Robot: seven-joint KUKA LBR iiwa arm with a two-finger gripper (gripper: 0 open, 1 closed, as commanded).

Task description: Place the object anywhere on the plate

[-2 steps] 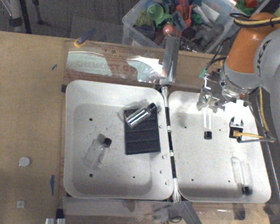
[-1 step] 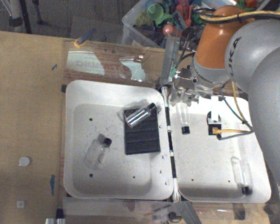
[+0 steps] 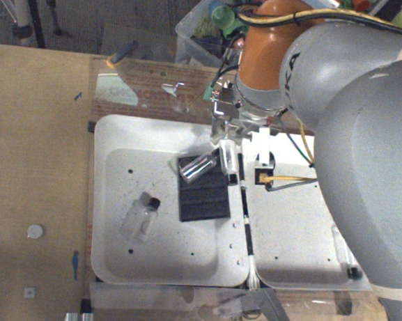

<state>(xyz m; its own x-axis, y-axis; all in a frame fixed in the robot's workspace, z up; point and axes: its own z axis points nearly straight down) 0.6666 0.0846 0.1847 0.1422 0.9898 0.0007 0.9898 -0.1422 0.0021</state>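
1. Fingers (image 3: 227,163): cannot tell whether released or clenched. Positioned at the far right corner of the plate (image 3: 204,198), just beside the cylinder (image 3: 198,167).
2. Cylinder: shiny, lying tilted across the plate's far edge. Not visibly held between anything.
3. Risk, rolling: round body on a flat, dark plate. Likely to roll off the near edge onto the left bin (image 3: 115,184) floor if nudged during withdrawal.
4. Risk, pivoting: if caught at one end only, likely to swing and slip off on any lift.
5. Risk, collision: bin rim close on the right; little room for sideways correction.
6. Bottle (image 3: 140,214): clear, lying well apart to the plate's left. No interference expected.
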